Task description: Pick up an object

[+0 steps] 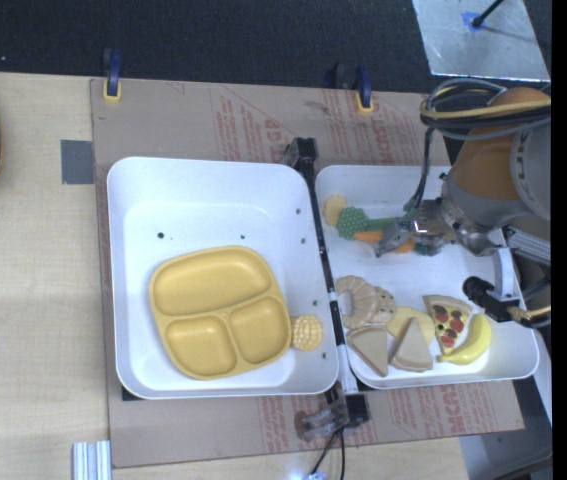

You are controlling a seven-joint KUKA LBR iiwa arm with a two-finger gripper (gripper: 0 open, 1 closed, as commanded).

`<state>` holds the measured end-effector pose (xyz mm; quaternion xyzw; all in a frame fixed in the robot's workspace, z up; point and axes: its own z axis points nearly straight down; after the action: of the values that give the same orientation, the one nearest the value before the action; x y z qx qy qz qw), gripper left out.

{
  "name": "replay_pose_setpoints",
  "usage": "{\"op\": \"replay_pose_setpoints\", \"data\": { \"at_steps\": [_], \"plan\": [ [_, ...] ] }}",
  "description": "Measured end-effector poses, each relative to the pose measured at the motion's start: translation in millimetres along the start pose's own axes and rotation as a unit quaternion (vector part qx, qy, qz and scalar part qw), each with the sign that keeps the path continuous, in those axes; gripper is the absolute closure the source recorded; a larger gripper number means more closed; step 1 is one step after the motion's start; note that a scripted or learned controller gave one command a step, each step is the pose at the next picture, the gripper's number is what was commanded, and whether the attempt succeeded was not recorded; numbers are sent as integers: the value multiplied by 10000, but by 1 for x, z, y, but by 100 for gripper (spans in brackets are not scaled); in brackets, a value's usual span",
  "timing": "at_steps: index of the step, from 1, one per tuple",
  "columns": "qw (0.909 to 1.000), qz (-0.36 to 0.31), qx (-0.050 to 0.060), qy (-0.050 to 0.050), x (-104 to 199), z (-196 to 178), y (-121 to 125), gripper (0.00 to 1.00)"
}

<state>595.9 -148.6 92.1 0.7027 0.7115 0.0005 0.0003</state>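
Gripper is seen low over the right bin, in its upper half, fingertips pointed toward 9 o'clock; whether they are apart or together cannot be told at this resolution, and nothing can be confirmed between them. Just at 9 o'clock of the tips, a green and orange toy vegetable is lying, touching or nearly touching them; contact cannot be settled. A small yellow piece sits at the vegetable's 10 o'clock, against the bin wall. Toward 6 o'clock, along the near edge, a cluster is noted: a tan shell-like toy, two bread-coloured wedges, a pizza slice and a banana, all pressed close together. The grey wrist with its orange band is seen at 3 o'clock of the gripper. In the left bin, a yellow divided plate is lying, with a corn toy touching its 3 o'clock rim. Progress is judged early: an approach toward the vegetable appears made, but no grasp or lift is evidenced; closing and raising are left.
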Motion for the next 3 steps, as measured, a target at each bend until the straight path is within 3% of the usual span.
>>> {"op": "replay_pose_setpoints", "data": {
  "at_steps": [1,2,3],
  "plan": [
    [10000,38,-4,-16,-49,-1,45,0],
    [10000,27,-30,-22,-65,-88,62,0],
    [10000,52,82,17,-63,6,-13,0]
  ]
}}
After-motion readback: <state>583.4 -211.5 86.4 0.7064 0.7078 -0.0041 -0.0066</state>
